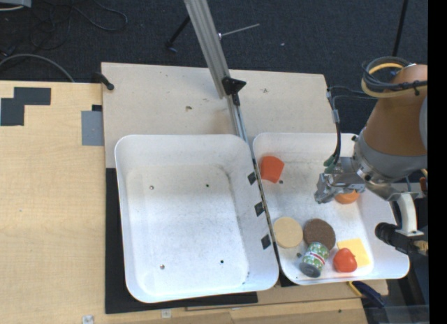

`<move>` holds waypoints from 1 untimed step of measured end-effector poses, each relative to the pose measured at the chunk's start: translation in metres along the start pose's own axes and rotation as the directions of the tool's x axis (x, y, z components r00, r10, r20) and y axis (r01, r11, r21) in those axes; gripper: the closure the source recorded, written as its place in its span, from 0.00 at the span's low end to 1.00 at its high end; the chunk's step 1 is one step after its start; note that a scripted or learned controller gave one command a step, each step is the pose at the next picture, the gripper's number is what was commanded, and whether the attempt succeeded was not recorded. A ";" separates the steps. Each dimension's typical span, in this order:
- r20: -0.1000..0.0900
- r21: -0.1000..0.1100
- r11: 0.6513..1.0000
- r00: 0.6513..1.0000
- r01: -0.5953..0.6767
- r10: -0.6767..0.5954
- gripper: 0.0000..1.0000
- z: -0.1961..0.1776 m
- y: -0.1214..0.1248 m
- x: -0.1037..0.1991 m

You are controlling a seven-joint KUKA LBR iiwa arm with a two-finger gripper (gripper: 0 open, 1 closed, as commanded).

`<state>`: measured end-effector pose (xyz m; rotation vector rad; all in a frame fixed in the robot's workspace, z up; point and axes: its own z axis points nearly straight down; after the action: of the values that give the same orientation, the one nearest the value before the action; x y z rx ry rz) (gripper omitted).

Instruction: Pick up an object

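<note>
My gripper (334,188) hangs over the right bin (307,149), near its right side, with the arm's orange band above it. Right beside the fingers, partly hidden by them, lies a small orange object (347,196); whether it sits between them I cannot tell. An orange cup (272,169) lies at the bin's left. Along the front of the bin are a tan disc (287,232), a brown disc (320,232), a small green-labelled can (314,259), a red object (345,260) and a yellow block (355,248).
The left bin (183,218) sits beside the right one, split from it by a rail with black clips (257,207). A slanted metal bar (209,43) rises behind the bins. A wooden bench surface (49,204) lies to the left.
</note>
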<state>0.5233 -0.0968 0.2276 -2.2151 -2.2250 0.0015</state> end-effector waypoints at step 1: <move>-0.002 0.002 1.000 1.000 0.000 0.000 1.00 0.009 0.011 0.058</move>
<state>0.5337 -0.0386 0.2190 -2.2125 -2.2232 0.0018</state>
